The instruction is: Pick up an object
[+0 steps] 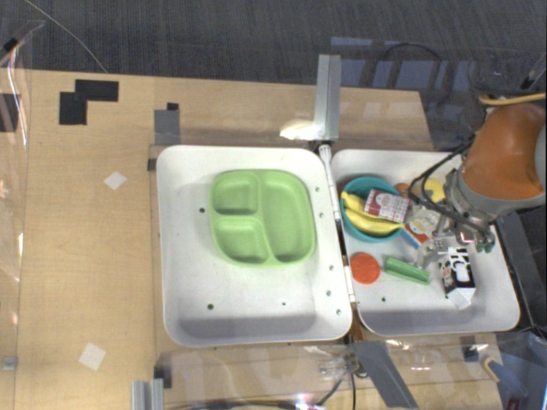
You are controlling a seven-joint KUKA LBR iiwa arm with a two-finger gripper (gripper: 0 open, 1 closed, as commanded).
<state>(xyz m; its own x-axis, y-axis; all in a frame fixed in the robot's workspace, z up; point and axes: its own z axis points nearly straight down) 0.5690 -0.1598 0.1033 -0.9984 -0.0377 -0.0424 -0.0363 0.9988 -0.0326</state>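
Descent over the right white bin (504,314) is in hand. Gripper (440,244), grip unreadable, hangs seemingly just above a green plastic stick (406,270) beside a red disc (366,268); next comes lowering squarely.

You get even, fairly bright overhead light, with soft shadows gathering along the inner walls of the shallow white left bin (184,314). A hard glare spot burns on the upright grey metal post (327,101) near its foot, and the clear plastic sheet (17,186) at the left carries pale reflections. The picture is mildly soft throughout; the small items in the shallow white right bin (491,314) blur together.
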